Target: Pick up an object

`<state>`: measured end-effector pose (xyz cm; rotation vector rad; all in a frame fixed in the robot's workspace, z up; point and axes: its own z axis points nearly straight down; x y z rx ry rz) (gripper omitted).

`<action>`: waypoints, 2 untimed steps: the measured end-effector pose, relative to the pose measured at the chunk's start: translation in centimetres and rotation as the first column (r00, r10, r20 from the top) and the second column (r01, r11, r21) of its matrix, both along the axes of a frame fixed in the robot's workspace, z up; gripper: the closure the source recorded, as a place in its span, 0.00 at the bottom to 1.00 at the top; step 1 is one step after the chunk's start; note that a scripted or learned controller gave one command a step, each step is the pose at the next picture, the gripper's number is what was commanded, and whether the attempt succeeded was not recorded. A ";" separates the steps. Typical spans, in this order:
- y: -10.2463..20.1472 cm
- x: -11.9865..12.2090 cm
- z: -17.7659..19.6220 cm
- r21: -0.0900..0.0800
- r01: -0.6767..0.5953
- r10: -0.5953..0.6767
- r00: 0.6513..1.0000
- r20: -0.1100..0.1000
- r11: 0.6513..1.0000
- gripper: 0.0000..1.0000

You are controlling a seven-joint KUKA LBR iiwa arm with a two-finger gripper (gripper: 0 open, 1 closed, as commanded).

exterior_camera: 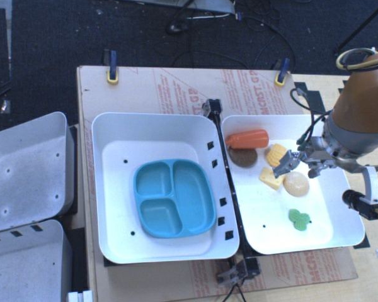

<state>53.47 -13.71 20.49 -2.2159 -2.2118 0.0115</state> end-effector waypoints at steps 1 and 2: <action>0.0 0.3 0.6 -0.002 -0.003 0.003 1.000 0.012 1.000 0.00; 0.2 0.4 -3.7 -0.002 -0.001 0.001 1.000 0.009 1.000 0.00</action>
